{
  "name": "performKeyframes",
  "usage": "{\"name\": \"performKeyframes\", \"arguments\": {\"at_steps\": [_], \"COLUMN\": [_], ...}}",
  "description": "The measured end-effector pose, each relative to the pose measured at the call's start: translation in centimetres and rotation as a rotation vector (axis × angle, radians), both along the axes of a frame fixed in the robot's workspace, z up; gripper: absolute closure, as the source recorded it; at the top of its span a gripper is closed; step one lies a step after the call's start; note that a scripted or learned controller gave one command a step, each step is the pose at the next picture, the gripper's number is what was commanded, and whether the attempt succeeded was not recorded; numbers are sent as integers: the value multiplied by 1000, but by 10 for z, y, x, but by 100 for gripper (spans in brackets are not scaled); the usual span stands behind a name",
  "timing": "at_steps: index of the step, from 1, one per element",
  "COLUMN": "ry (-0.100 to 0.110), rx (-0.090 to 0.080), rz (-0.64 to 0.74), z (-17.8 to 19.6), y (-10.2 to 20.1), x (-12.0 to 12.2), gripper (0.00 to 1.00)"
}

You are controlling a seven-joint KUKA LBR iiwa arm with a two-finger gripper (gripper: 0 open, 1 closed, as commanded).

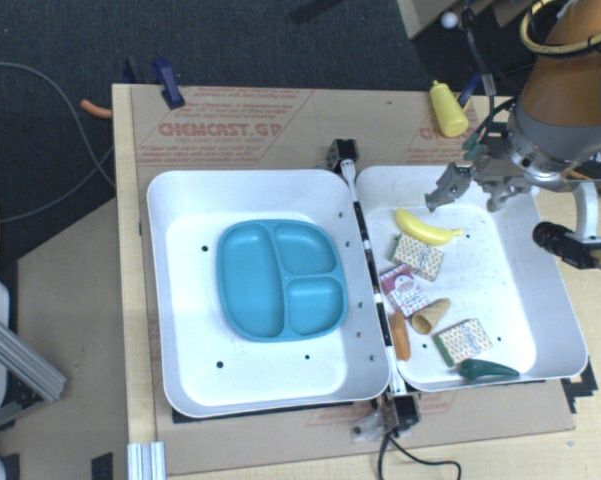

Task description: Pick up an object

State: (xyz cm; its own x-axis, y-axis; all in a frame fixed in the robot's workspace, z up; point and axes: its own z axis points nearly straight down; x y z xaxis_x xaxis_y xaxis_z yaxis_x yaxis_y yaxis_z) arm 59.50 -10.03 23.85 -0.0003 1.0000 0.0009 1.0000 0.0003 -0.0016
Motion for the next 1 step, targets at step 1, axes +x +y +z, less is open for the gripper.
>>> {"name": "performKeyframes", "arguments": {"at_steps": [1], "ry": [4], "rx": [0], "rz": [0], "z": [-142], "y": [5], "x": [38], "gripper": [0]}}
